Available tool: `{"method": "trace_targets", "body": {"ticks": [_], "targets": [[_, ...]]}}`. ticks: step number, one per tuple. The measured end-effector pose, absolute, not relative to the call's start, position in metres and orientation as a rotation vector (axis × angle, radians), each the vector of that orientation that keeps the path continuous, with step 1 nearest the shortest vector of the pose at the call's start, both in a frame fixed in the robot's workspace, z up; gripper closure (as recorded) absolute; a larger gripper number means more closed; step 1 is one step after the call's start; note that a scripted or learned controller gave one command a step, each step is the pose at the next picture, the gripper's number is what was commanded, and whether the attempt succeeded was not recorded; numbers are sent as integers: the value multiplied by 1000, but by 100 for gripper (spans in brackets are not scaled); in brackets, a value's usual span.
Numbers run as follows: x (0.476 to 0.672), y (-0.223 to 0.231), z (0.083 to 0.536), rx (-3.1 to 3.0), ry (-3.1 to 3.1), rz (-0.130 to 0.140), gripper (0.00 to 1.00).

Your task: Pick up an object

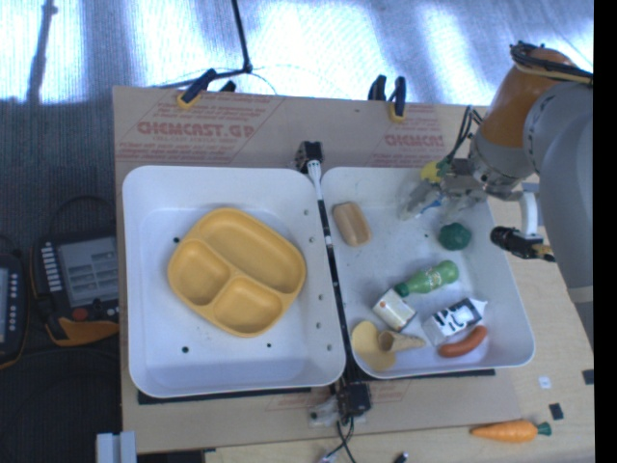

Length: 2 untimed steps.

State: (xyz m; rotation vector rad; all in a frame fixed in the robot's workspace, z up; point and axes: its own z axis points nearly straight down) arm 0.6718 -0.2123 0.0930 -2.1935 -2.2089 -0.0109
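**End effector low over the upper part of the right bin, nothing picked yet**

Camera view: I see the arm (540,114) reaching in from the right of the frame, with the end effector (431,197) hanging over the upper middle of the right bin (511,340). Its fingers (416,202) look spread apart and I see nothing between them, so I judge the pick as not yet made. The nearest candidate is the dark green ball (455,234), just below and to the right of the fingertips; from this slant I cannot tell whether they touch it.

The rest of the right bin's load sits lower in the frame: a tan bread piece (351,224) near the divider, a green bottle (429,279) lying on its side, a small white cup (393,310), a black-and-white carton (454,318), a red sausage (463,342) along the lower wall, and a yellow piece (371,343) at the lower left corner. They are crowded together there, which I think is why the arm works the open upper area instead.

The left bin (154,355) holds a yellow divided plate (237,271), lying flat near its middle. An orange carrot (509,431) rests on the surface at the lower right, outside both bins.
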Motion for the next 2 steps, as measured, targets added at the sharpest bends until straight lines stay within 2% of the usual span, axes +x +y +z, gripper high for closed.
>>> {"method": "trace_targets", "body": {"ticks": [1, 2], "targets": [[672, -212, 93, -2194, -2209, -11, 0], [671, -221, 103, -2212, -2227, 1, 100]]}}
